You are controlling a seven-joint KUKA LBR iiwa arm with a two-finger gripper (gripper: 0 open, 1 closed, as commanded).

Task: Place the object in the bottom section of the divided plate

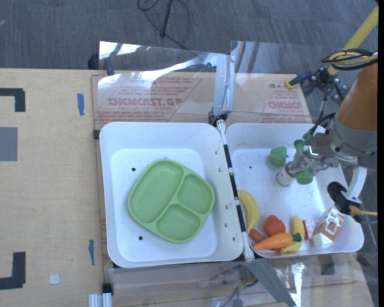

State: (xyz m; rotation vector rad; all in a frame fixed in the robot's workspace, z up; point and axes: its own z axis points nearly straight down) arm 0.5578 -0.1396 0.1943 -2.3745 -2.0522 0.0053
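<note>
The arm reaches in from the right, wrist bent down over the right bin (354, 240). Its gripper (298, 172) hangs low by a green object (278, 156); whether the fingers are spread or pressed together, I cannot tell. The divided plate (171, 199) lies in the left bin (114, 180).

This was a robotics lab, not a home or kitchen. The pale wooden bench (48, 180) carried black tape markers (15, 99) and blue tape strips (80, 104), and two shallow white plastic bins (114, 198) sat fixed side by side behind clear plastic shields (162, 60). Black cables (159, 18) trailed over grey carpet (60, 30), and a grey industrial arm with an orange band (360, 108) reached in among plastic toy foods (277, 240).
</note>
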